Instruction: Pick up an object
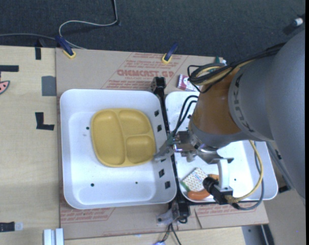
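Observation:
A yellow divided plate (pixel 123 136) lies in the left white bin (pixel 78 182), toward its right side. The arm, grey with an orange band (pixel 215 111), hangs over the right bin (pixel 256 188). My gripper (pixel 171 148) sits low at the divider between the two bins, just right of the plate's edge. In the right bin's near left corner lie a checkered packet (pixel 194 178) and an orange-red object (pixel 201 189). The arm hides much of the right bin.
Both bins rest on a cardboard sheet (pixel 139 70) with red lettering. Yellow clips (pixel 170 55) hold its far edge. Black cables (pixel 185 111) loop around the wrist. A small pink packet (pixel 183 81) lies beyond the right bin.

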